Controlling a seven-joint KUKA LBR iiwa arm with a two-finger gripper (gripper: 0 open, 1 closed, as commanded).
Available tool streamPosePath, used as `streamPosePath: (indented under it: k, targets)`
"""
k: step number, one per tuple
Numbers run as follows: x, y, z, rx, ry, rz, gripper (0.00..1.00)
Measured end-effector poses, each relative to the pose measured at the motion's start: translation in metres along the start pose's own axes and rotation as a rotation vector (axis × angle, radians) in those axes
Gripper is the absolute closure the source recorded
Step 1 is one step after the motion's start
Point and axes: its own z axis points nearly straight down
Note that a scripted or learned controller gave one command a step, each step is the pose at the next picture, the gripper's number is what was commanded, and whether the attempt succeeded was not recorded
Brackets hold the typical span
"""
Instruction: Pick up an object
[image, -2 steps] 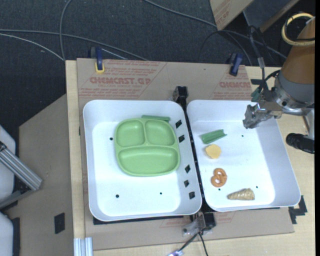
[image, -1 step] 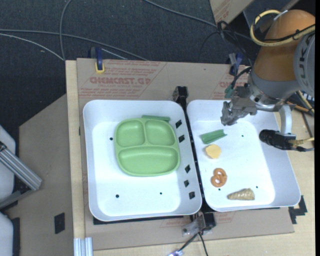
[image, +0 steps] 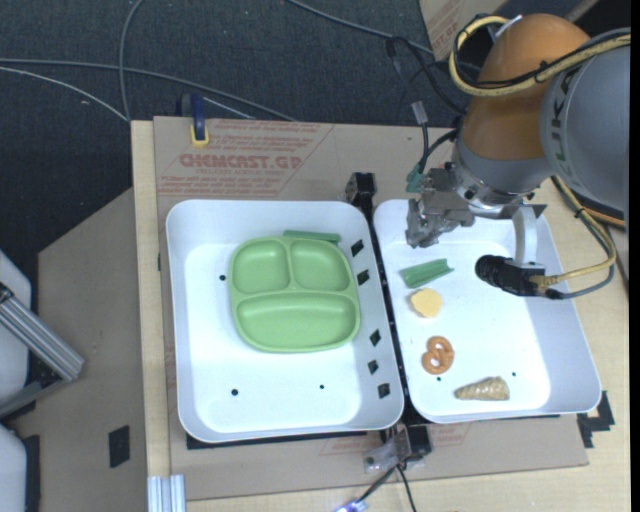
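The end effector (image: 424, 232) is seen just above the green bean pod (image: 426, 271), whose long axis slants; its opening cannot be told, and nothing is seen held.

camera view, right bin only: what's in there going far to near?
Gripper → green strip → yellow piece → pretzel → tan cone-shaped piece. All inside the right bin.
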Motion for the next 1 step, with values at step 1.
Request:
streamPosePath:
  k: [1]
  targets:
    - [0.0498,0.0128,0.0128,0.000,0.000,0.000,1.00]
